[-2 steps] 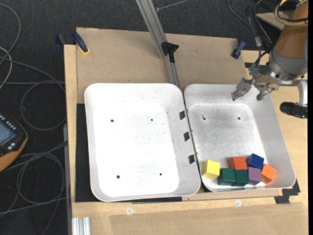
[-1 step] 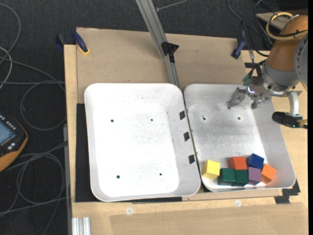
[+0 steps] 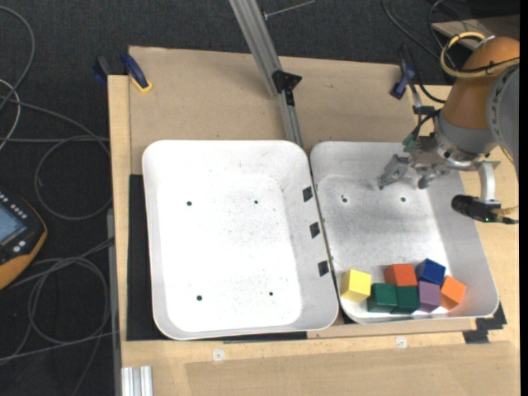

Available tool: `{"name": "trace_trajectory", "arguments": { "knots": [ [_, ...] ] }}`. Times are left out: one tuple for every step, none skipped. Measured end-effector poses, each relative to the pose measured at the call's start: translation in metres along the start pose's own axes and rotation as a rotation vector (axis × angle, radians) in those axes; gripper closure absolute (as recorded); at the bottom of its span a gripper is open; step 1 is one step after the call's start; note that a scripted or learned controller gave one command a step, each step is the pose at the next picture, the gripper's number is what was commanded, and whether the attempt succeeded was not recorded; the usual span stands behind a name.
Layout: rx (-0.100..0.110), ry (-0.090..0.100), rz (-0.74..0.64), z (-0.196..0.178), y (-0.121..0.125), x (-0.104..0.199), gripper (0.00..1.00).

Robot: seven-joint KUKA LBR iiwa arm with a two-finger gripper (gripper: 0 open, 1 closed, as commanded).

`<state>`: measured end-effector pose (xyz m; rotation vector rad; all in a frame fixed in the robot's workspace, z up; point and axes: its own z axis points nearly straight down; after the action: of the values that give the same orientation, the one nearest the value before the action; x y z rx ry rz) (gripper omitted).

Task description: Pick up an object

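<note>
Several small blocks cluster at the near edge of the right bin [image 3: 388, 229]: a yellow block [image 3: 357, 284], a green block [image 3: 393, 298], a red-orange block [image 3: 402, 274], a blue block [image 3: 431, 269], a purple block [image 3: 429, 293] and an orange block [image 3: 453, 289]. My gripper [image 3: 404, 176] hangs over the far part of the right bin, well away from the blocks. Its fingers are spread apart with nothing between them.
The left bin [image 3: 227, 238] lies beside the right one, and black clips sit on the rim between them. A slanted metal pole [image 3: 264, 48] rises behind the bins. Blue clamps hold the board's far corners. Cables and a handheld device lie on the floor at left.
</note>
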<state>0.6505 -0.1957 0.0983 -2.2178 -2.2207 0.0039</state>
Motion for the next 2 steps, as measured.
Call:
{"name": "trace_trajectory", "arguments": {
  "knots": [
    [-0.006, -0.002, -0.002, -0.014, 0.002, 0.000, 1.00],
    [-0.010, -0.002, 0.000, -0.059, 0.006, -0.002, 1.00]
  ]
}}
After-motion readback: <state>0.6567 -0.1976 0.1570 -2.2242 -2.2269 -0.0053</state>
